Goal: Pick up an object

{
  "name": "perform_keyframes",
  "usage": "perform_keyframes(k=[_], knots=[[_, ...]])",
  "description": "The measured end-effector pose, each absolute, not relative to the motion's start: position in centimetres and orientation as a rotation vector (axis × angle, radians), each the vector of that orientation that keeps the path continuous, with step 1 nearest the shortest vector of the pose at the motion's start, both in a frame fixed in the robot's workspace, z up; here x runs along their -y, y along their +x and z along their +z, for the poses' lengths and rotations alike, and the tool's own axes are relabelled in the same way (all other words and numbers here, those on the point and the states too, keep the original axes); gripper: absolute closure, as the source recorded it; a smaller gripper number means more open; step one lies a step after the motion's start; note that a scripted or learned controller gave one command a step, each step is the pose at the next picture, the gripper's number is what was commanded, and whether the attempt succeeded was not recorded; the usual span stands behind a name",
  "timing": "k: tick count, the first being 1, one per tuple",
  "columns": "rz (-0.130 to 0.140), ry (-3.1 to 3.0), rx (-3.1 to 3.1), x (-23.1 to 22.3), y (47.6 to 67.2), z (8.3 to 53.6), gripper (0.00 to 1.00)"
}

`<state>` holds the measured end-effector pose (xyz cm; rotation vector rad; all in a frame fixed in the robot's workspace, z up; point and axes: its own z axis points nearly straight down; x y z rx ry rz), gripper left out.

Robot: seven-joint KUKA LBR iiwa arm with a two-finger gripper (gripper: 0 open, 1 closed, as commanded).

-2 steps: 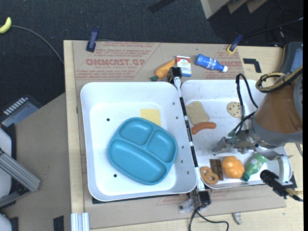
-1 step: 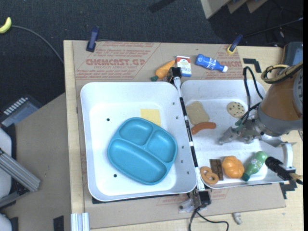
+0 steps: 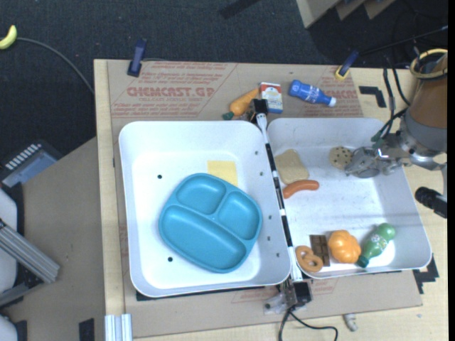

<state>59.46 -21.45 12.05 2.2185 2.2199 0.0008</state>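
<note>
My gripper (image 3: 362, 163) is low in the right bin (image 3: 398, 197), near its back right part, with the arm coming in from the right. A speckled cookie (image 3: 339, 155) lies just to its left, touching or nearly touching it. Further left in the same bin are a tan bread slice (image 3: 291, 166) and a red sausage (image 3: 301, 187). Along the front of the bin lie a pretzel (image 3: 307, 259), a brown chocolate piece (image 3: 320, 246), an orange pepper (image 3: 344, 246) and a green bottle (image 3: 376, 243).
The left bin (image 3: 142, 155) holds a blue divided plate (image 3: 210, 221) and a yellow cheese slice (image 3: 222, 170). Behind the bins on the board lie a blue bottle (image 3: 311, 93), a small carton (image 3: 271, 96) and an orange carrot (image 3: 244, 103).
</note>
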Motion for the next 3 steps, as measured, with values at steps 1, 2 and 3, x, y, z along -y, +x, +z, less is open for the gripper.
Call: perform_keyframes(k=[1,2,3], knots=[[0.003,2.217,-2.223,16.2,66.2,8.5,0.00],[0.010,2.210,-2.216,16.3,66.5,9.9,1.00],[0.002,2.218,-2.222,11.6,66.6,8.7,1.00]])
